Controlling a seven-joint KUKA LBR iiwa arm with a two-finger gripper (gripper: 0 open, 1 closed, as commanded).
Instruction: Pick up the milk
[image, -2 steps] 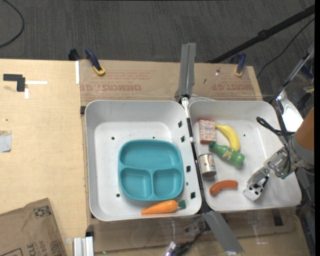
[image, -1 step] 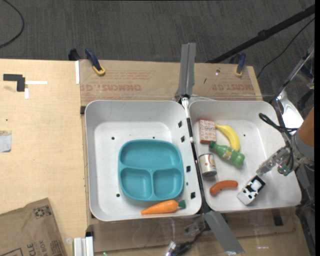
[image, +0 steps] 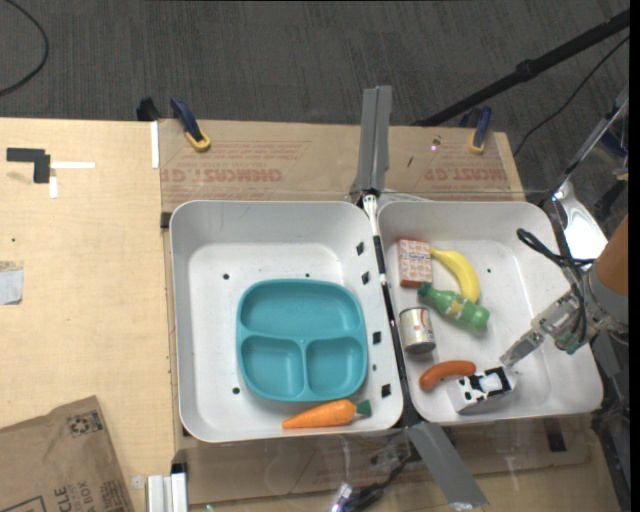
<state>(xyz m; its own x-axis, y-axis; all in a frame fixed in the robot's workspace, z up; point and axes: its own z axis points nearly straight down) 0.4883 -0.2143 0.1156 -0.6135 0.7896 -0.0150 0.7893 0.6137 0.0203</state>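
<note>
A small white carton with black patches, seemingly the milk (image: 484, 389), lies on its side near the front wall of the right bin (image: 530, 225). It touches the right end of an orange-red sausage (image: 446, 373). My gripper (image: 524, 344) reaches in from the right, low over the bin floor. Its grey tip sits just above and to the right of the carton, apart from it. Nothing is visibly held.
The right bin also holds a red-and-white box (image: 413, 262), a banana (image: 458, 272), a green bottle (image: 455, 306) and a tin can (image: 416, 331). In the left bin (image: 200, 300) sit a teal divided plate (image: 301, 338) and a carrot (image: 322, 414).
</note>
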